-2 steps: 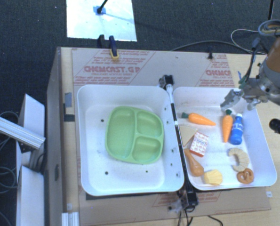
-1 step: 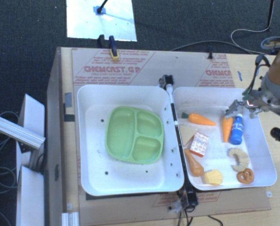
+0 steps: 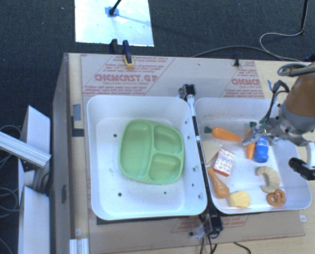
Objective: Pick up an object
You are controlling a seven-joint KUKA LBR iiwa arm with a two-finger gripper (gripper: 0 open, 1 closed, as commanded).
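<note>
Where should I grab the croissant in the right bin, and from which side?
Probably take the croissant across its thick middle, coming straight down from above. It lies flat as a curved crescent, so closing across the narrow width of the curve looks safest. There is bare bin floor to its right, while the pretzel sits close below its lower tip, so keep away from that end.
</note>
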